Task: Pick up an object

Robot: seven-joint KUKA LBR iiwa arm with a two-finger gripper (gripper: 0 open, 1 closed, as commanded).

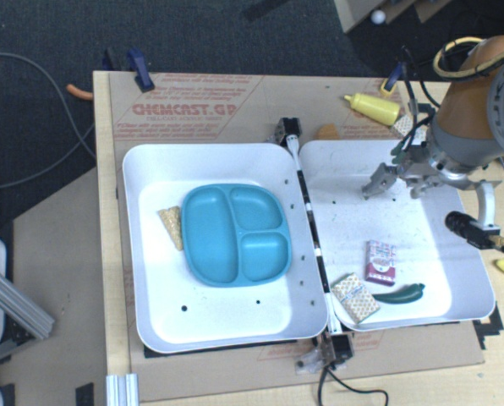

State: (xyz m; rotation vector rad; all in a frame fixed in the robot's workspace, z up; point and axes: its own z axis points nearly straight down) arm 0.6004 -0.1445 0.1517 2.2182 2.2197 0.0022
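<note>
**Hovering over the right bin, nothing picked yet**

My arm (476, 100) reaches in over the table (235, 100), and my tool (396, 178) hangs above the far part of the right bin (455, 311). Its 2 fingers (377, 183) look spread apart with nothing between them, so I hold nothing.

Largest first: the left bin (150, 311) lies well off to my tool's left, and in it sits a blue divided plate (235, 232) with a tan cracker-like piece (171, 224) touching its far-left edge. In the right bin, nearer the camera than my tool, 3 small things are clustered: a patterned packet (355, 298) at the bin's near-left corner, a pink-and-white box (380, 261) just beyond it, and a green pepper-shaped toy (399, 293) beside the packet, just below the box. A yellow bottle (374, 106) lies on the table beyond my tool, outside the bins.

I judge this the approach step: no target is under my fingers yet. The next move calls for travelling toward the near cluster, centring over 1 item, likely the box since it stands a little apart, then descending before closing.
</note>
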